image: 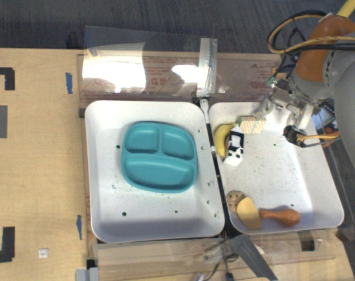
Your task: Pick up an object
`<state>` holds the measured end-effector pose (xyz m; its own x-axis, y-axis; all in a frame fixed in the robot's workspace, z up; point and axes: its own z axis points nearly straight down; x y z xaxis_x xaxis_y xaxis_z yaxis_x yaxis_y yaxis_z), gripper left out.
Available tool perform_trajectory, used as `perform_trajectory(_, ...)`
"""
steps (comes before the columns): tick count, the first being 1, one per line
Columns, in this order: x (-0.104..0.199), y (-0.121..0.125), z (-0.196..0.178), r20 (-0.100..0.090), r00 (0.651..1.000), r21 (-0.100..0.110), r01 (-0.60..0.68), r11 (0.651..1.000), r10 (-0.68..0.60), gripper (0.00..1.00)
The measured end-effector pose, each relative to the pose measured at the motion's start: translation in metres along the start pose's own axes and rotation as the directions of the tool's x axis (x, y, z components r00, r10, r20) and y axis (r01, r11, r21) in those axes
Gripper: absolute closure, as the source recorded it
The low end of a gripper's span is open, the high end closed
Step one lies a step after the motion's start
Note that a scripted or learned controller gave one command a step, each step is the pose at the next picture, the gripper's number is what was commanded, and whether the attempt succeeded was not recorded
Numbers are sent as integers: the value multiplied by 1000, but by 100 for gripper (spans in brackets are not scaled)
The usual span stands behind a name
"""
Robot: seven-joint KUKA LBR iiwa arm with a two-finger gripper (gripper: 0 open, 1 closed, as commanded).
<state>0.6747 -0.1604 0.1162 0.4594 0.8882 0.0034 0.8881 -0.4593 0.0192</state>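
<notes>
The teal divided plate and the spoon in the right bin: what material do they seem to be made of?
The teal plate looks like moulded plastic: uniform colour, soft sheen, rounded compartment ridges. The spoon looks like unpainted wood, pale bowl and darker brown handle, matte; its grain cannot be made out.

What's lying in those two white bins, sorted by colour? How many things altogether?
Teal: 1, divided plate
Yellow: 1, banana
Black and white: 1, small toy
Pale checked: 1, small block
Wood-coloured: 1, brush
Total: 5
</notes>
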Motion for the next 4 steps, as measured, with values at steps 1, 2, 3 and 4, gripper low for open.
perform_trajectory(1, 9, 2, -15, -15, 1000, -13, 5, 1000, -5, 100)
perform_trajectory(2, 2, -1, -10, -4, 1000, 5, -1, 1000, 1, 0)
perform_trajectory(3, 1, -9, 3, 1, 993, 21, 121, 992, -121, 0)
perform_trajectory(4, 6, -10, 18, -1, 853, -5, 522, 853, -522, 0)
